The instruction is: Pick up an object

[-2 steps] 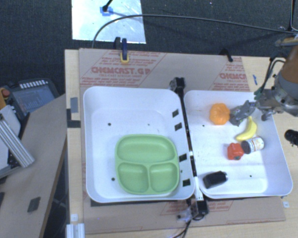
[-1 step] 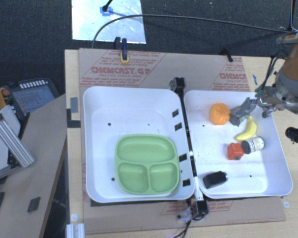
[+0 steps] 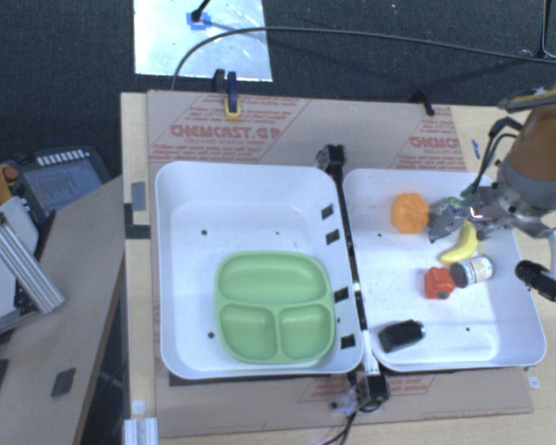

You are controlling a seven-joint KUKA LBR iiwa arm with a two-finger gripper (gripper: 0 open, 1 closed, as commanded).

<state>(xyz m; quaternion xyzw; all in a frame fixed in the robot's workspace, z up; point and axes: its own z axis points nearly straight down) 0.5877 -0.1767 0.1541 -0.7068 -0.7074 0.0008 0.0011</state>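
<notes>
You have a curved yellow plastic banana (image 3: 461,243) in the right white bin (image 3: 500,346), toward its far right side, with the gripper (image 3: 448,217) just above its upper end — whether its fingers are spread or closed you cannot tell. Beside it sit a round orange fruit (image 3: 409,212), a small bottle with an orange-red cap (image 3: 458,277) and, nearer the front, a flat black block (image 3: 400,335). A green three-compartment tray (image 3: 274,306) lies in the left white bin (image 3: 195,211). The arm (image 3: 541,156) reaches in from the right.
</notes>
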